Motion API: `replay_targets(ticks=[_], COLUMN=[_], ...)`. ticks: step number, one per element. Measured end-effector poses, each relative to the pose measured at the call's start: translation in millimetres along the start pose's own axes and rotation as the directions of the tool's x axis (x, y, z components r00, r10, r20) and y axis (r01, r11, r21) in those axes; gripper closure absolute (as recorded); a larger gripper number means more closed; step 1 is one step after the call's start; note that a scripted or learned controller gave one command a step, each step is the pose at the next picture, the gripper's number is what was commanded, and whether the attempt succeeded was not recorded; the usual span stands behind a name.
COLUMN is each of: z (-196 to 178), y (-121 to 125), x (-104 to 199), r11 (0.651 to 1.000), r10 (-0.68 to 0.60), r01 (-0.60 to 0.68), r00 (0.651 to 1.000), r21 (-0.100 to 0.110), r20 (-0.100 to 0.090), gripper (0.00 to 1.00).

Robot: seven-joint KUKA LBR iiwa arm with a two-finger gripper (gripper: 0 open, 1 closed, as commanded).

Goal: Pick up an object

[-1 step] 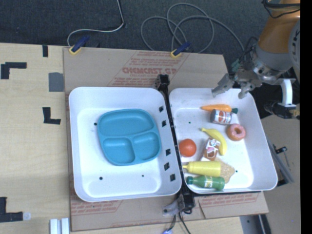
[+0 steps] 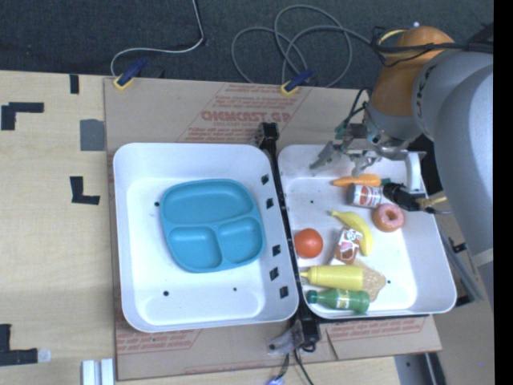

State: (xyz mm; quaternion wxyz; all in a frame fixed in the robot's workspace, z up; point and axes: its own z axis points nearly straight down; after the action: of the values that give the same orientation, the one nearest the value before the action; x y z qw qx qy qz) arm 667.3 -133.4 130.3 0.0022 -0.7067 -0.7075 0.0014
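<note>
My gripper [image 2: 345, 159] hangs over the far edge of the right bin [image 2: 321, 307], fingers spread open with nothing between them. Just below and right of it lies a carrot [image 2: 357, 181] and a small can [image 2: 366, 196]. A pink donut [image 2: 389, 217] sits by the bin's right wall. Mid-bin are a banana [image 2: 357, 227], a red tomato [image 2: 309, 242] and a brown-and-white piece [image 2: 347, 247]. Near the front lie a yellow bottle [image 2: 330, 276], a tan bread piece [image 2: 373, 280] and a green bottle [image 2: 341, 299].
The left bin [image 2: 136, 167] holds a blue compartment plate [image 2: 212, 223]. A black clip divider [image 2: 272, 207] runs between the bins. Cables [image 2: 296, 38] loop on the dark floor behind the bench. The grey arm [image 2: 457, 135] with its orange band fills the right side.
</note>
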Motion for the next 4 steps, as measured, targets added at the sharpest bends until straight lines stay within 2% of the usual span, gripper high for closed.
replay_targets(ticks=[1,2,3,4], z=[44.1,34.9,35.0,44.4], y=[2.7,2.9,2.7,-42.0], x=[-23.2,-23.1,-23.2,11.3], r11=[1.0,1.0,1.0,1.0], r10=[0.0,-0.002,-0.002,0.0], r01=[0.0,0.002,0.002,0.0], r00=[1.0,1.0,1.0,1.0], r21=[-0.009,-0.009,-0.008,-0.008], r20=[0.003,0.005,0.006,0.003], gripper=[0.0,1.0,0.0,0.0])
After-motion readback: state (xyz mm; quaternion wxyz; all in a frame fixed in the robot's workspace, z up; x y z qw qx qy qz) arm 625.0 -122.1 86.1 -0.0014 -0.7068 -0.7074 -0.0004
